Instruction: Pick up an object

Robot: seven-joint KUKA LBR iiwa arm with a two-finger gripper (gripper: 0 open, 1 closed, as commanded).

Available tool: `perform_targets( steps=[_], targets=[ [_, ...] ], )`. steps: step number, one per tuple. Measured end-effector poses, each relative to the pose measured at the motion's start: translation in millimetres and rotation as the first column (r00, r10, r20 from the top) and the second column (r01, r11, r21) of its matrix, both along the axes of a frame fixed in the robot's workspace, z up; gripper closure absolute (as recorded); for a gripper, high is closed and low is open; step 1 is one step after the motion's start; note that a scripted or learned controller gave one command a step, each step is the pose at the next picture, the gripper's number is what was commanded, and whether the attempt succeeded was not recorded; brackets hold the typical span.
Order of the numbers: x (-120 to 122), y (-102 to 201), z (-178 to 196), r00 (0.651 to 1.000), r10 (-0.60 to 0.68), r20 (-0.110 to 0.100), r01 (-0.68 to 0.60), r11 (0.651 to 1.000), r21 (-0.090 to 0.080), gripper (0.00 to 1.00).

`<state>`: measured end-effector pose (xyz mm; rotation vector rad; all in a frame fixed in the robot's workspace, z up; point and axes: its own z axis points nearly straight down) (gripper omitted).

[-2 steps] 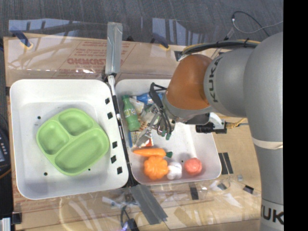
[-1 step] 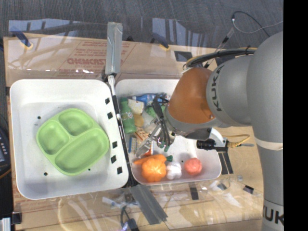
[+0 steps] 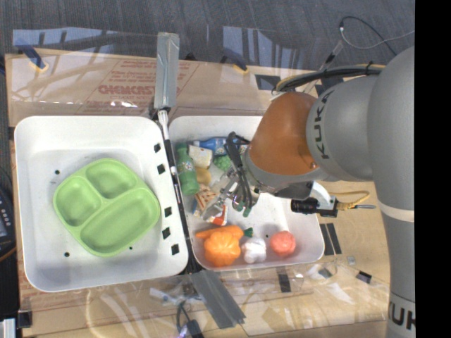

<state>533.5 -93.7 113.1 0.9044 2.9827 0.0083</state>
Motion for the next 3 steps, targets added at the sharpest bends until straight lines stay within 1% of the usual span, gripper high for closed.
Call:
perform_targets(
  steps=[1, 2, 3],
  targets=[
    [58, 63, 82, 0.986, -0.168, -0.018, 0.168, 0.986, 0.001, 1.0],
    [73, 107, 111, 0.902, -0.431, -0.026, 0.432, 0.902, 0.001, 1.0],
    [123, 128, 102, 0.827, -0.562, -0.026, 0.562, 0.827, 0.0, 1.0]
  ],
)
